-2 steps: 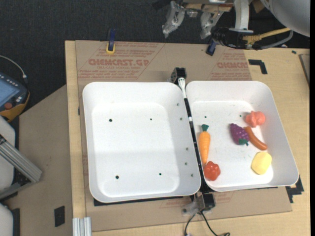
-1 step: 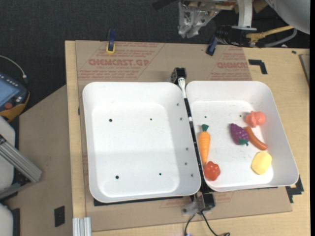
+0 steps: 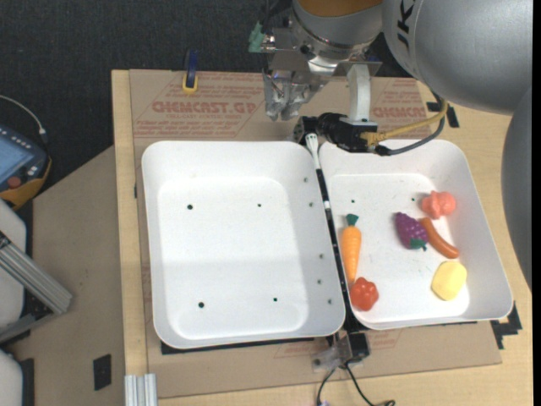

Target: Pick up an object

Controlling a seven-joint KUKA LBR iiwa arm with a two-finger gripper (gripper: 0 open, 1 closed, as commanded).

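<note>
Gripper [image 3: 286, 100] hangs beyond the bins' far rims, jaw state unclear. Left bin [image 3: 161, 227] lies open below it. Carrot [image 3: 351, 248] down-right of jaws, against right bin's [image 3: 473, 193] inner wall.

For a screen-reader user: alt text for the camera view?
A grey robot arm's gripper hangs above the bench behind two white bins; the right bin holds an orange toy carrot, red pepper, purple grapes, sausage, pink piece and yellow lemon.
</note>
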